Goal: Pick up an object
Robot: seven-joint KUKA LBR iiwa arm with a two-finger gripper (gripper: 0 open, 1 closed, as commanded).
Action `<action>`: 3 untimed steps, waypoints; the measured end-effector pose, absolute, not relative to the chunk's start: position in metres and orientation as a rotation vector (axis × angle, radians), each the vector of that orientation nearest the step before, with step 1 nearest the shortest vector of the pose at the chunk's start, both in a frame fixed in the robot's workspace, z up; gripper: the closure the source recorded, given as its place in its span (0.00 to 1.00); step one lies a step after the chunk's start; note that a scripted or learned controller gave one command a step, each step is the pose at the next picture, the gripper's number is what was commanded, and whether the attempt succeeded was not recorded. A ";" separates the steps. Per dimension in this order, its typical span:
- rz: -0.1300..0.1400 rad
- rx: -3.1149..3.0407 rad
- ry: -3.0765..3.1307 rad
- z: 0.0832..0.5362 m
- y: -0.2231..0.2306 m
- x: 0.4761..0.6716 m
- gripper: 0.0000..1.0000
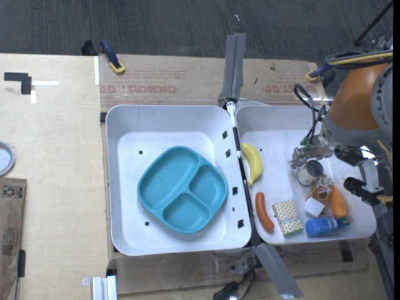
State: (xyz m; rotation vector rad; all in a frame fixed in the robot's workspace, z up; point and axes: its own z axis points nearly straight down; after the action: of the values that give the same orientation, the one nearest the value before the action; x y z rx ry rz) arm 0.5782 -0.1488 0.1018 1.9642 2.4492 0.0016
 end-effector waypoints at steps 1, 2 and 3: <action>0.001 1.964 2.450 0.102 -0.149 0.578 0.00; 0.001 1.954 2.457 0.093 -0.160 0.659 0.00; 0.000 1.724 2.624 0.093 -0.144 0.636 0.00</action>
State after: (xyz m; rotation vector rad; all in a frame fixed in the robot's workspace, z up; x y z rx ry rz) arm 0.6358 -0.1442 0.0926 1.7241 2.6243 -0.0002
